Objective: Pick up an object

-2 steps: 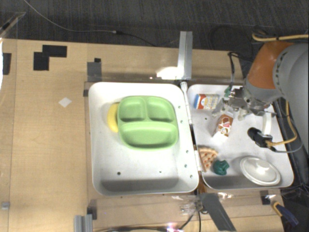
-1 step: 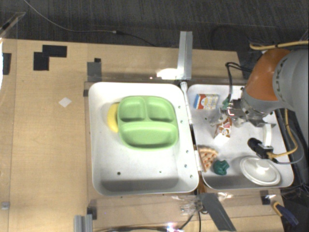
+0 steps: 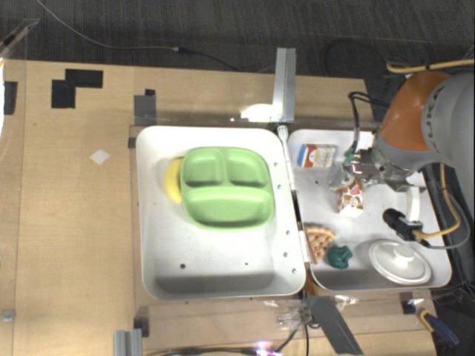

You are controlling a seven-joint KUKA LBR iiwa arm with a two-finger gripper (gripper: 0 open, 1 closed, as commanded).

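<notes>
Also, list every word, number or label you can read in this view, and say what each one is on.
No text can be read here.
Carton, right bin: red and blue print, too blurred to read.
Packet beside the tool: red and white pattern, too small to read.
Green tray, white bowl, black bench patches: no lettering that I can make out.

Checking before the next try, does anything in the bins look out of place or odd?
One thing: the green tray in the left bin lies on top of a yellow object, hiding most of it. The right bin's items lie loose and apart.
</notes>
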